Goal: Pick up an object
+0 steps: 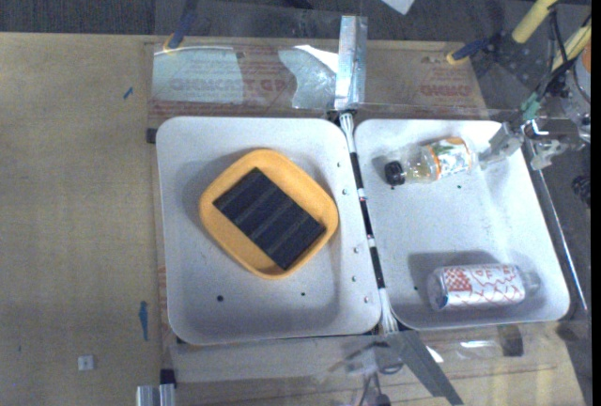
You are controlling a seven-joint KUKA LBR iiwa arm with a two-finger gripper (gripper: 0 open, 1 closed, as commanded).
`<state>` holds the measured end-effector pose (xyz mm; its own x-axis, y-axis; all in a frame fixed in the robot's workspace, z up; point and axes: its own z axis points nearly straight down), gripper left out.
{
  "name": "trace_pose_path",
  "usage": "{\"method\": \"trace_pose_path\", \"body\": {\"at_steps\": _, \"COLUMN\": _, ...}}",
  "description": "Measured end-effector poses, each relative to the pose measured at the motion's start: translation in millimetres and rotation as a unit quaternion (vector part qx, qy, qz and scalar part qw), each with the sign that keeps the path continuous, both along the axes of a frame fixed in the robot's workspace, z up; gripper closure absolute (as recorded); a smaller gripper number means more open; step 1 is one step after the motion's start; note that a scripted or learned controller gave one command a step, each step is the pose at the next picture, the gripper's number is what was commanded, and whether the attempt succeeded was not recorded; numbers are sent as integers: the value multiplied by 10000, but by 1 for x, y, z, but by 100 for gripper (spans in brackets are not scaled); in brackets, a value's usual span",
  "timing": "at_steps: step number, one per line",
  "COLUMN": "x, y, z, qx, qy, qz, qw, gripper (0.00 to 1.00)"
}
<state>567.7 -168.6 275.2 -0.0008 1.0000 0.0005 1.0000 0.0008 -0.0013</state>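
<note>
Nearest us, in the right bin (554, 296), lies 1 silver can (479, 286) with red print, on its side by the front wall. Behind it we see 1 small bottle (430, 161) with a black cap, also lying down. We find the gripper (515, 135) at this bin's far right corner; whether it is spread or closed we cannot tell. Left bin (183, 301): 1 yellow tray (269, 210) with dark ribbed centre.

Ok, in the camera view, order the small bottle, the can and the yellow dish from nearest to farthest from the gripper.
1. Small bottle, lying at the right bin's far end, just beside the gripper.
2. Can, lying at the right bin's near end.
3. Yellow dish, middle of the left bin.
</note>
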Motion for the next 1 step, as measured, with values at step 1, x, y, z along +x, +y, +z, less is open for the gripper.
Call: {"method": "trace_pose_path", "body": {"at_steps": 1, "x": 65, "y": 58, "z": -54, "qx": -9, "qy": -20, "qz": 529, "qw": 9986, "gripper": 0}}
